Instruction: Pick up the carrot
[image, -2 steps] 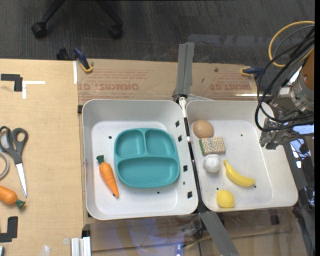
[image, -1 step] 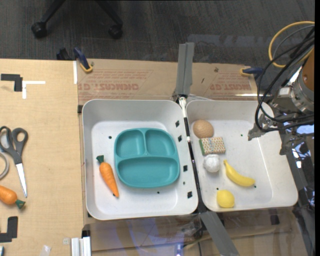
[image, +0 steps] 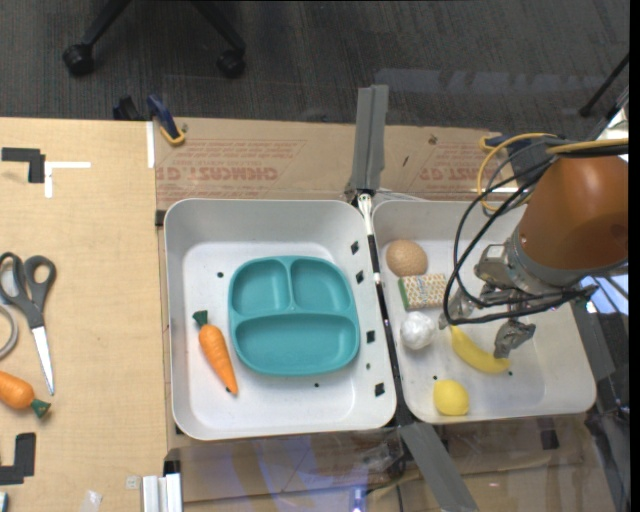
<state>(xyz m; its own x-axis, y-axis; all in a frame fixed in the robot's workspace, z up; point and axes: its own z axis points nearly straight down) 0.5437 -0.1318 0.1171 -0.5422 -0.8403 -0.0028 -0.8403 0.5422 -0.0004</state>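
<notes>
Carrot lies ungrasped in the left bin (beside the teal tray). Jaws hang over the right bin's banana; their opening cannot be told. Entire pick remains.

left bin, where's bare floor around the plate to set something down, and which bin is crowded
In the left bin, bare floor runs above the teal plate along the far wall, and below it along the near wall. The carrot takes the strip left of the plate. The right bin is crowded: egg, banana, lemon, white ball, with the gripper over them.
</notes>
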